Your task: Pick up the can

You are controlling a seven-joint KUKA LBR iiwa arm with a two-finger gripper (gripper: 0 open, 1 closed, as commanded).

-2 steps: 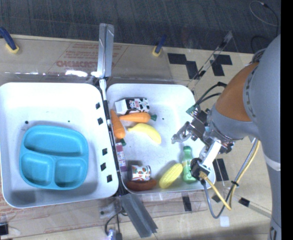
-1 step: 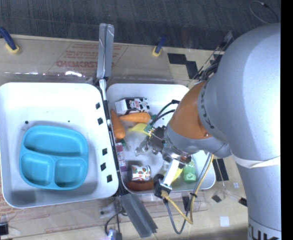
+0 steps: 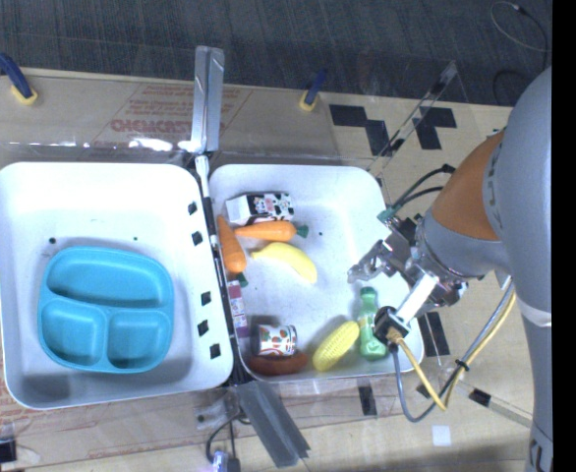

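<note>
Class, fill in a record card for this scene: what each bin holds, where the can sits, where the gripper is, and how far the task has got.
left bin: blue divided tray
right bin: milk carton, two carrots, banana, can, corn cob, green bottle
can position: right bin's near left corner, left of the corn cob
gripper: over the right bin's right side, near the green bottle, apart from the can
task status: can not picked up
</note>
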